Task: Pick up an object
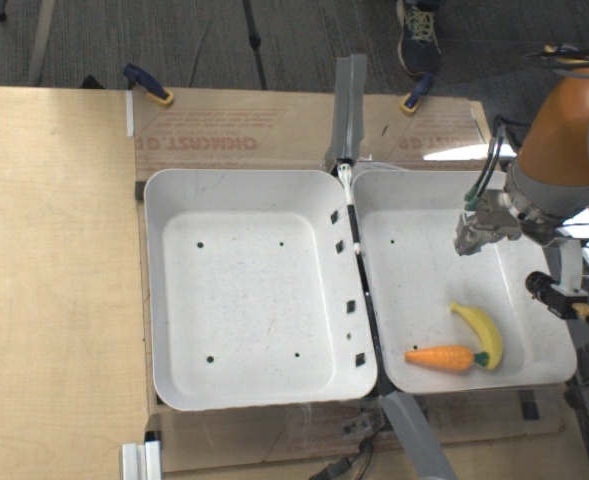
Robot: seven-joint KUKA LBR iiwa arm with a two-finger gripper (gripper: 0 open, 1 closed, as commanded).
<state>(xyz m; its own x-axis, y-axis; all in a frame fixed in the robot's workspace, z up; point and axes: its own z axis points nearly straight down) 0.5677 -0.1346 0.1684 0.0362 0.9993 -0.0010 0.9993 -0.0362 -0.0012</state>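
1. The grey arm (564, 148), with its orange band showing near the wrist, is reaching in from the right side of the camera view and hanging over the right bin (414, 193)
2. The gripper (471, 236) is hovering above the upper right part of that bin's floor, pointing down and leftward; whether it is released or clenched is impossible to tell from this angle, and nothing is showing in its grasp
3. A yellow banana (480, 331) is lying on the floor of the right bin toward its near right corner, curving from upper left down to lower right, well apart from the gripper and below it in the picture
4. An orange carrot (440, 359) is lying just beside the banana, stretching left to right with its green end touching or nearly touching the banana's lower tip
5. The left bin (159, 268) is sitting side by side with the right one, the two rims meeting along a dark central divider (354, 258)
6. Both bins are resting on a brown cardboard sheet (234, 133), which is being held at its far edge by two blue and yellow clamps (147, 83)
7. A pale wooden bench top (49, 268) is stretching away to the left of the bins
8. A person's foot in a dark sneaker (418, 30) is standing on the grey carpet beyond the far edge of the bench
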